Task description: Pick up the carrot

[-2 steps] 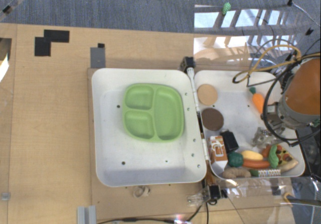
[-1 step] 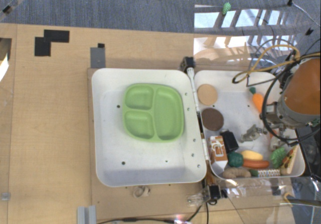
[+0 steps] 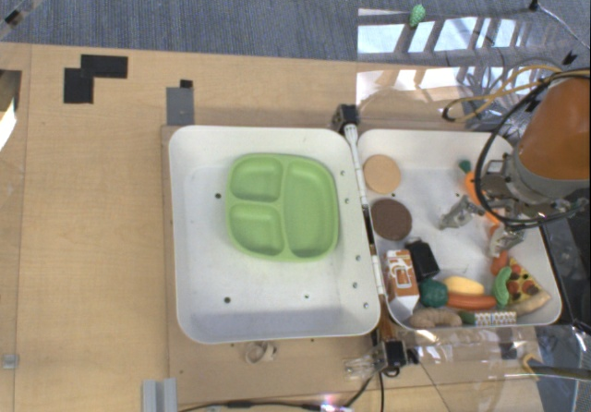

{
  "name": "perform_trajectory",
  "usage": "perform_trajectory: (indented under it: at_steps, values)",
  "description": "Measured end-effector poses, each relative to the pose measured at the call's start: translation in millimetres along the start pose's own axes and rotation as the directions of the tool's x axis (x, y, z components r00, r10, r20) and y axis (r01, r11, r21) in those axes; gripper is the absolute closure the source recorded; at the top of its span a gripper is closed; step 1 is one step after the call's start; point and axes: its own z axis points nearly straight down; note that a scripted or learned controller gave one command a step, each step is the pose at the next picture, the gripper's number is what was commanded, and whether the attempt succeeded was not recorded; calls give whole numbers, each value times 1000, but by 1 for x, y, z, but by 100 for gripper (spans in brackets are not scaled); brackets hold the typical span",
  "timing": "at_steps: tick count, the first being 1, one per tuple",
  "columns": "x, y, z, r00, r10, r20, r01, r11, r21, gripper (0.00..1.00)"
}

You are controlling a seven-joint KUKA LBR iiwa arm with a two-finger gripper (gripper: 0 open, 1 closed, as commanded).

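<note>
The carrot (image 3: 472,188) is an orange piece with a small green top, lying at the far right of the right bin (image 3: 420,144). Most of it is hidden under the wrist. My gripper (image 3: 480,226) hangs right over it, below the arm's orange band (image 3: 565,128). Its two metal fingers (image 3: 454,214) are spread apart, one to the left of the carrot and one toward the bin's right wall. I see orange between them, but I cannot tell whether they touch it.
The right bin also holds a tan disc (image 3: 382,173), a brown disc (image 3: 391,218), a black block (image 3: 423,260), a small orange box (image 3: 400,273) and several toy foods heaped along the near wall (image 3: 466,295). A green divided plate (image 3: 282,205) lies in the left bin (image 3: 208,299).
</note>
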Motion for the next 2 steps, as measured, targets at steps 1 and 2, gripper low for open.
perform_trajectory:
  at_steps: [1, 2]
  values:
    - [-4, -3, -15, 1000, -5, 7, 5, 1000, 12, 100]
    - [-65, 4, -68, 927, 374, 4, -374, 927, 0, 100]
